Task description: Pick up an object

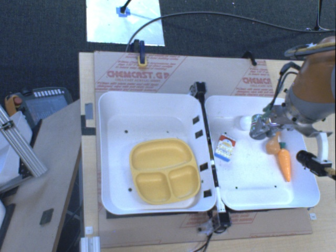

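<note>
Bins — two of them, white and shallow — are sitting side by side on a brown board printed with red lettering. One yellow tray with three compartments is lying in the left bin, toward its near edge, and nothing is lying in its compartments.

Four things are showing in the right bin. One small carton, white with red and blue print, is lying near the bin's left wall, tilted. One white ball is sitting near the far wall, just left of the gripper. One carrot is lying with its tip pointing toward the near edge, and one rounder orange piece is touching its top end, directly below the gripper.

One arm, grey with an orange band, is reaching in from the right and hanging over the right bin's far right part. Its metal gripper is sitting low, between the ball and the orange piece; whether its fingers are spread or closed I cannot tell, and I am seeing nothing clearly between them.

One black clip is standing where the two bins meet at the far side, and one yellow-and-blue clamp is gripping the board's far edge. One pale sheet is lying on the dark floor beyond.
</note>
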Robot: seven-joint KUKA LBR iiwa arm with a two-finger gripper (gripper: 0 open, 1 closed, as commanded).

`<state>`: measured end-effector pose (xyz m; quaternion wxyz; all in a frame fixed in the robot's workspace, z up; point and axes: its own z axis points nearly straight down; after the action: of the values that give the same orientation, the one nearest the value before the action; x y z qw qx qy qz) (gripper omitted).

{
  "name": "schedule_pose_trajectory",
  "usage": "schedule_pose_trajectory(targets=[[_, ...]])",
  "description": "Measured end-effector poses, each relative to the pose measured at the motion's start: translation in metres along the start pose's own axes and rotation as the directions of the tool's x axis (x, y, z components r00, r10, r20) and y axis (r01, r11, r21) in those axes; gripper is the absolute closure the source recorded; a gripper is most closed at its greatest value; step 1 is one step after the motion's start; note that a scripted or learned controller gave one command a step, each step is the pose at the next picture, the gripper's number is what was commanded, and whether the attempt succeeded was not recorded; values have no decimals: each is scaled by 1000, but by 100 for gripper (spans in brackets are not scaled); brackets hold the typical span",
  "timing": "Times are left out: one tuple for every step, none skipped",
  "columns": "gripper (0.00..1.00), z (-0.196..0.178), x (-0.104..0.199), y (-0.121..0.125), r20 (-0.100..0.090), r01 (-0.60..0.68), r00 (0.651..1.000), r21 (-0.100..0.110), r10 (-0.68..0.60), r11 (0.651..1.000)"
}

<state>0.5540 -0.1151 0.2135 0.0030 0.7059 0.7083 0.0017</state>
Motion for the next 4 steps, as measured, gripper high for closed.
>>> schedule_pose_trajectory(targets=[[100, -43, 0, 2, 0, 1, 1000, 0, -1, 1000], [100, -41, 48, 4, -3, 6, 1000, 4, -6, 1000], [100, -38, 93, 9, -3, 5, 1000, 4, -5, 1000], [100, -28, 145, 12, -4, 6, 1000, 6, -6, 1000]])
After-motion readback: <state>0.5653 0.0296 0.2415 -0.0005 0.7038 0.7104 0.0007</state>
